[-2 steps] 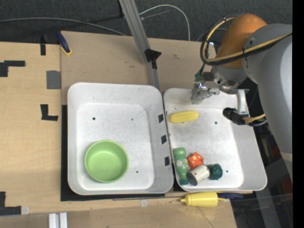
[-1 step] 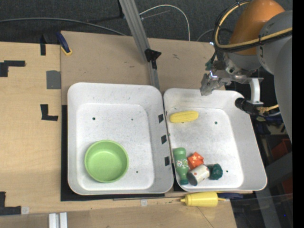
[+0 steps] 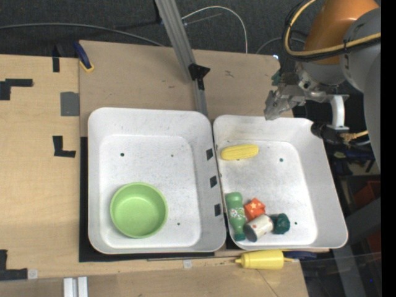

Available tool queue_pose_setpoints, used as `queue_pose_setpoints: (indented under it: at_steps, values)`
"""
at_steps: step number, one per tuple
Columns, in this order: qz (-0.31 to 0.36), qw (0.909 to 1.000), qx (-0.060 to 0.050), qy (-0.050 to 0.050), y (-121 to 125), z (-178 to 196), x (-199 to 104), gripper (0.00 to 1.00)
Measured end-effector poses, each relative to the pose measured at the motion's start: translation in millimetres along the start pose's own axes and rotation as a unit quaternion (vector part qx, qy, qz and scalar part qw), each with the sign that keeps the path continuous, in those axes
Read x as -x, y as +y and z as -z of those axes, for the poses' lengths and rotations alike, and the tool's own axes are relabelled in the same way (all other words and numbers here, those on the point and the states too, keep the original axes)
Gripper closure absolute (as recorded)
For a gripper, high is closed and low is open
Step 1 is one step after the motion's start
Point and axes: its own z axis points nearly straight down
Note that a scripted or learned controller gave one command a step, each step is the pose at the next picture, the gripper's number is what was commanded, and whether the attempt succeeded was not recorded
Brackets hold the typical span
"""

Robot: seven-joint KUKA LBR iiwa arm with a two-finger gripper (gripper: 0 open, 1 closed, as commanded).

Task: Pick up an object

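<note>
Starting at my left, the left bin (image 3: 102, 166) holds a single green bowl (image 3: 138, 210), sitting upright in its near left corner, well apart from anything the arm could reach quickly. Across the divide, the right bin (image 3: 322, 184) carries the likelier candidates: a yellow corn cob (image 3: 239, 152) lies on its side alone near the far left part of the bin floor, with open space all round it, and a tight cluster sits at the near edge, made of a green bottle (image 3: 234, 215), a small orange piece (image 3: 254, 208), a white-and-grey can (image 3: 258, 227) and a dark green object (image 3: 281, 223), all touching or nearly so. A yellow bottle-like thing (image 3: 262, 260) lies outside the bin on the bench, just beside its near rim. Farther right, my gripper (image 3: 276, 107) hangs above the far rim of the right bin, carrying nothing that I can see; the tips are too small and dark against the background for me to judge their spread. I read this as the approach step, with nothing picked yet. My choice would be the corn, since it stands clear of its neighbours: the next move calls for bringing the tool toward me and a little left over the cob, turning the wrist to span its short width, then descending.
</note>
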Motion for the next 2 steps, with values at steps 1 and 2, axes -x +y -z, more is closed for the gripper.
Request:
queue_pose_setpoints:
  at_steps: [1, 2]
  values:
    - [0.002, 1.0000, -0.002, 0.001, -21, 5, -50, 1.00]
    - [0.003, 1.0000, -0.002, 0.001, -29, 15, -104, 1.00]
